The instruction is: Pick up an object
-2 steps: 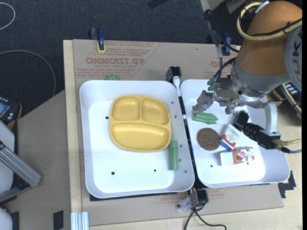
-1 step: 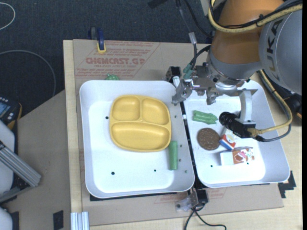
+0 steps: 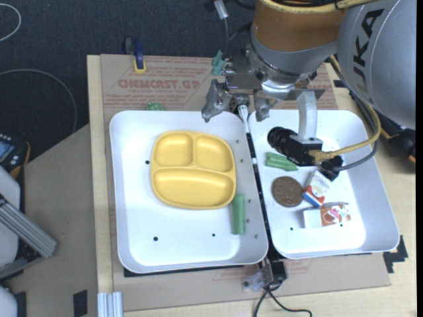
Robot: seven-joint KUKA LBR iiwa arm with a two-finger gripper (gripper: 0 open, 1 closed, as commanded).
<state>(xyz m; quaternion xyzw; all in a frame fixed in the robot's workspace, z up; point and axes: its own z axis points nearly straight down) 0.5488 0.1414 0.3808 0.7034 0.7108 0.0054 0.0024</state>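
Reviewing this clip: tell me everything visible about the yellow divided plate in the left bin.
The yellow plate looks like matte moulded plastic, a rounded rectangle with raised ridges splitting it into three compartments: two smaller ones at the far side, one wide one nearer the camera. It lies flat and upright on the left bin floor, slightly rotated. Nothing rests in it. A green stick lies just off its near right corner; contact is unclear.

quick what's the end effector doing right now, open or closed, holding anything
End effector: open over the divide between the bins, with nothing between its fingers.
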